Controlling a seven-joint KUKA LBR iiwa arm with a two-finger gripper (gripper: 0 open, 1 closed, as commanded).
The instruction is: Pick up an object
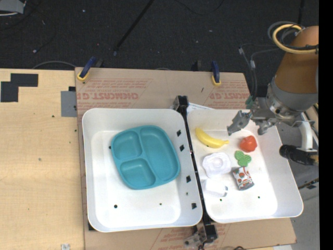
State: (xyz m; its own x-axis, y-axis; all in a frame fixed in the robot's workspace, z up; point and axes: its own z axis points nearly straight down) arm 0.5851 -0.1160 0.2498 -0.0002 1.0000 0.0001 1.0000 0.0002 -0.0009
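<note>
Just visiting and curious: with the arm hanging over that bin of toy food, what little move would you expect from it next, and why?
Probably a short drop straight down onto the red tomato. The gripper hovers just above it in the right bin, holding nothing, and the tomato lies slightly apart from the banana and the green piece.

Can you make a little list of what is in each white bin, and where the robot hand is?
left bin: a teal plate with three sections
right bin: yellow banana, red tomato-like thing, green piece, small red carton, white lid-like piece, another small white piece
gripper: above the right bin's far end, near the banana and the red thing, holding nothing that can be seen
arm: reaches in from the right
under the bins: brown cardboard, held by clamps
</note>
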